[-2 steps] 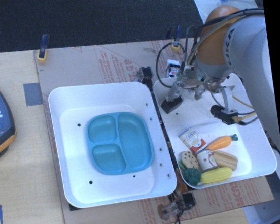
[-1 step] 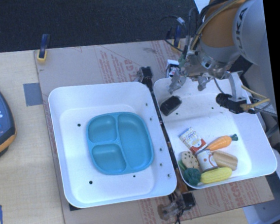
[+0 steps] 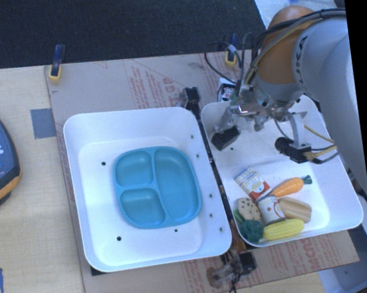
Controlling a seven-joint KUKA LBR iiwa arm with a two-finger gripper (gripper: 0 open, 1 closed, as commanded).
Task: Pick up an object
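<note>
So the grey arm's two-finger gripper [image 3: 251,129] hangs over the far end of the right shallow white bin [image 3: 335,176], and honestly I can't tell how it's set from up here. Nothing looks grabbed yet, so I'd call this the approach. The toy food sits piled at the near end, well apart from it: orange plastic carrot [image 3: 289,187], yellow corn cob [image 3: 283,230], small white carton [image 3: 251,182]. Next move probably needs travelling over there and lining up on one piece.
</note>
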